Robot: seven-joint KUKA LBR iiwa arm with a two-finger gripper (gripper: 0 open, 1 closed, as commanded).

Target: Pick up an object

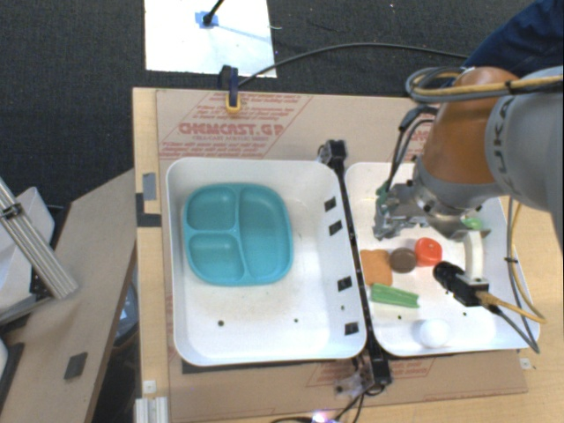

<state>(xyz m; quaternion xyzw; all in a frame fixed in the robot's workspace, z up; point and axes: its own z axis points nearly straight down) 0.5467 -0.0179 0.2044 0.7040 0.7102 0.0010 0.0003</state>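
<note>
hand [394, 221]: low in right bin [493, 337], over its upper left area; finger spread can't be told
grasp: nothing visibly between fingers
objects: brown disc [403, 259], orange cap [428, 251], orange piece [377, 268], green stick [394, 296], white ball [433, 332], all on bin floor
left bin [264, 170]: teal divided plate [237, 234]

White sheet [208, 23] on dark floor, clamp [231, 89] on cardboard [264, 122]
</note>
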